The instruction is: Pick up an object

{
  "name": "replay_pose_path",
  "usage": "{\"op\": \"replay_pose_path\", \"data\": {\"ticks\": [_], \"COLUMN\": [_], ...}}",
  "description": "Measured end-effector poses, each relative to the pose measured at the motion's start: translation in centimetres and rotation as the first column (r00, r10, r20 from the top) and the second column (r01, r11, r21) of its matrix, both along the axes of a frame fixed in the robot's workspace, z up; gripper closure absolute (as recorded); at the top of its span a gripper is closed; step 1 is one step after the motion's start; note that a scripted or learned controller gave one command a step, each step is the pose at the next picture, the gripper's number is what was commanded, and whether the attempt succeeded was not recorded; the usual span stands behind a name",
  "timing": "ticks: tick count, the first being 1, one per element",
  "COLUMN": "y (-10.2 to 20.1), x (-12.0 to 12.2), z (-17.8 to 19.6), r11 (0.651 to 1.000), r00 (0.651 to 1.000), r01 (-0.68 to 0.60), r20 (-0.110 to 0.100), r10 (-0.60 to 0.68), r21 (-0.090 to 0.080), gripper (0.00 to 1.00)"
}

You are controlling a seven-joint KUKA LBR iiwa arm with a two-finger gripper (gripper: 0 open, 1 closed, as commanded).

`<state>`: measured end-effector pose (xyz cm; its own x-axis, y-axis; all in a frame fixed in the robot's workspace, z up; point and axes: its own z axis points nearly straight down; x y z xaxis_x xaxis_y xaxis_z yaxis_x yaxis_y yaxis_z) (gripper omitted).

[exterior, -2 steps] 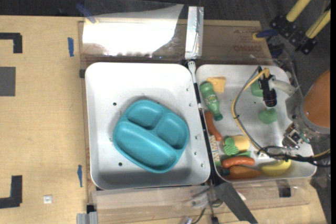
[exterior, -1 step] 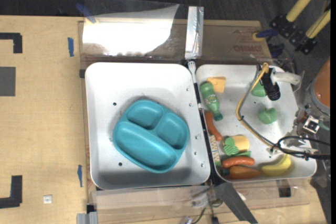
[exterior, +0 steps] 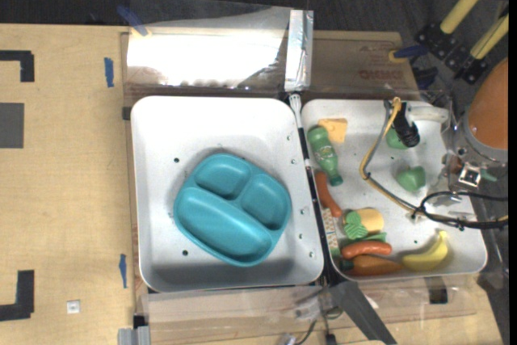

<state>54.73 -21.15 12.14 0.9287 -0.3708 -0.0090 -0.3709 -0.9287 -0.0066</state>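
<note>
Seen from above, the arm [exterior: 491, 113] reached in from the right over the right bin [exterior: 365, 111], one of two white bins on the table [exterior: 65, 190]. The hand [exterior: 463, 170] hung close to that bin's right wall. Whether it was open or closed, and whether it held anything, could not be told.

Toys lay scattered in this bin. A bottle [exterior: 324, 153] lay along the left wall, with a cheese wedge [exterior: 335, 129] just behind it and a carrot [exterior: 325, 194] just in front. A green toy [exterior: 412, 176] sat mid-bin, left of the hand and near it. A banana [exterior: 430, 253] lay in the front right corner, its tip beside a red sausage [exterior: 367, 249].

The left bin [exterior: 161, 125] held a teal plate [exterior: 234, 208], lying flat and turned askew.
</note>
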Motion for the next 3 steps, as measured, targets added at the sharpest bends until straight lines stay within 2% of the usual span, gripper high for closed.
{"op": "replay_pose_path", "data": {"ticks": [1, 3], "y": [0.2, -0.8], "x": [6.0, 6.6], "z": [2.1, 0.5], "r11": [0.988, 0.985], "r00": [0.988, 0.985], "r01": [-0.152, -0.174], "r20": [0.007, 0.003], "r10": [0.152, 0.174], "r21": [-0.002, -0.002], "gripper": [1.0, 1.0]}}
